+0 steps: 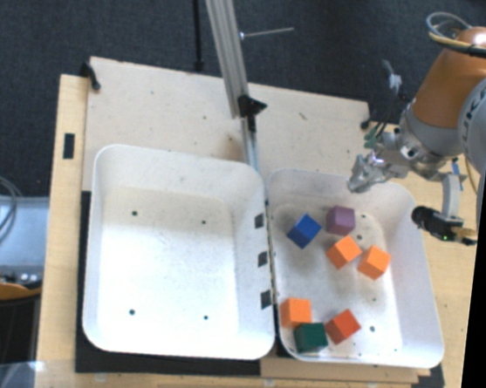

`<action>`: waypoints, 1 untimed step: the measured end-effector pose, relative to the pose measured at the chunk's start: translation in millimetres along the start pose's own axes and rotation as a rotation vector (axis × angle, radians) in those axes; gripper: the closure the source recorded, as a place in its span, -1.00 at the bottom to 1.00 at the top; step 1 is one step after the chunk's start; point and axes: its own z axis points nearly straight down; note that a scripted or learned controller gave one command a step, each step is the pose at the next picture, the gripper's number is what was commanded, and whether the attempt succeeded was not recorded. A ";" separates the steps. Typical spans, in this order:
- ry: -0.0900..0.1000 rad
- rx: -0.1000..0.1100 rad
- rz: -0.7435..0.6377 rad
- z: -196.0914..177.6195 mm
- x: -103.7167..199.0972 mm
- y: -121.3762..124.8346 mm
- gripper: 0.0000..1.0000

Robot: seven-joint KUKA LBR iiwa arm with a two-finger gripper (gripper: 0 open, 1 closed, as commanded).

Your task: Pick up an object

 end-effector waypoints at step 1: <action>0.002 0.001 -0.002 4.9 53.3 3.8 1.00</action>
